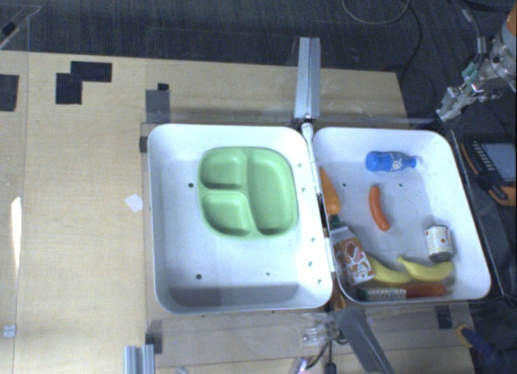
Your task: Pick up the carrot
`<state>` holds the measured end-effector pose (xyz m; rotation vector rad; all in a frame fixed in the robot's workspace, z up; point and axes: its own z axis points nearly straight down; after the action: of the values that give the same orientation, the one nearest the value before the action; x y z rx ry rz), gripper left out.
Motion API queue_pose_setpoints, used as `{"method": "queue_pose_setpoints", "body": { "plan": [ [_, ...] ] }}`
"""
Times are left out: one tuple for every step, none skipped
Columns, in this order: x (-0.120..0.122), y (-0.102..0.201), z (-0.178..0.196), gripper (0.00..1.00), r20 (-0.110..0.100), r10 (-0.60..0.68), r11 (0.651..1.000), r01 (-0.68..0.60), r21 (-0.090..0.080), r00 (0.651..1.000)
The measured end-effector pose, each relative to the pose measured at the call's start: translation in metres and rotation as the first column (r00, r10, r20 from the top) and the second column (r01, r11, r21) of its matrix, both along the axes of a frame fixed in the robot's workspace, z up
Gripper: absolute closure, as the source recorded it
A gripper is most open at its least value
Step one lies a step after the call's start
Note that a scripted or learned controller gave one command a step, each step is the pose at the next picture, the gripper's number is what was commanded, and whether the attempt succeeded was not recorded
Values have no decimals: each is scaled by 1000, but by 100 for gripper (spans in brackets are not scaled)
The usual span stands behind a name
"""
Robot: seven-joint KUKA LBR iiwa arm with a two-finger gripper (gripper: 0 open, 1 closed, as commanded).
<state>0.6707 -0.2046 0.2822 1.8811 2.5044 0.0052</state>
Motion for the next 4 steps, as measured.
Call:
{"method": "queue_pose_setpoints", "body": {
  "plan": [
    [0,1,-59,100,-3,113,994,-113,0,994],
    [2,2,-46,100,6,120,993,-120,-4,993],
    [5,4,-32,100,14,125,992,-125,-8,992],
    [7,5,-18,100,22,131,991,-131,-12,991]
  ]
}}
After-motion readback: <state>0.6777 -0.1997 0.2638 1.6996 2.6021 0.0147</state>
